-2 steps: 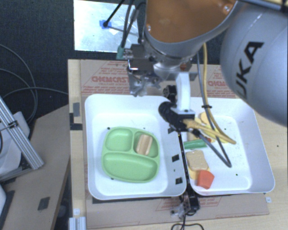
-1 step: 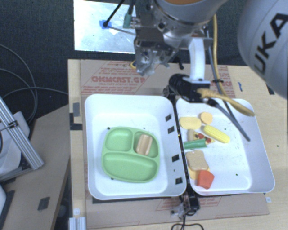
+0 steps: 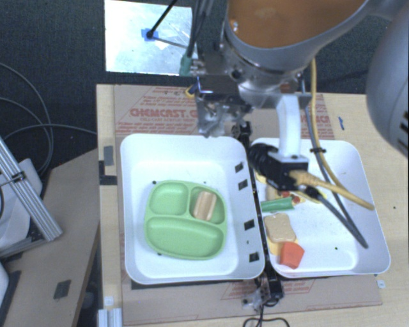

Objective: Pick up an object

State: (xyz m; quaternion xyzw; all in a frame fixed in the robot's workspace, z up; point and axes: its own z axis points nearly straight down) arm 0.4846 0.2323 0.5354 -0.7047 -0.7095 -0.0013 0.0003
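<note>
Objects for picking, two bins, as seen from the bench side.

Left bin (image 3: 131, 191):
- Item 1: green divided plate (image 3: 182, 235), lying flat near the middle of the bin floor, three compartments.
- Item 2: tan roll (image 3: 204, 205), resting in the plate's far right compartment; the other two compartments hold nothing I can make out.

Right bin (image 3: 367, 211):
- Item 3: green stick (image 3: 276, 204), lying crosswise near the bin's left wall, with a small red bit at its right end.
- Item 4: tan slice (image 3: 279, 227), flat on the floor just in front of the stick, close to the same wall.
- Item 5: orange block (image 3: 291, 255), just in front of the slice and seemingly touching it, near the bin's front left corner.

Robot:
- Gripper (image 3: 216, 124), hanging over the far rim of the left bin, toward its right corner, well apart from every item listed. Whether it is released or clenched cannot be told from this angle; it is too dark and cluttered.
- Orange band (image 3: 287, 19) of the arm, above, at the top of the view.

Under both bins: printed cardboard sheet (image 3: 160, 110).
</note>
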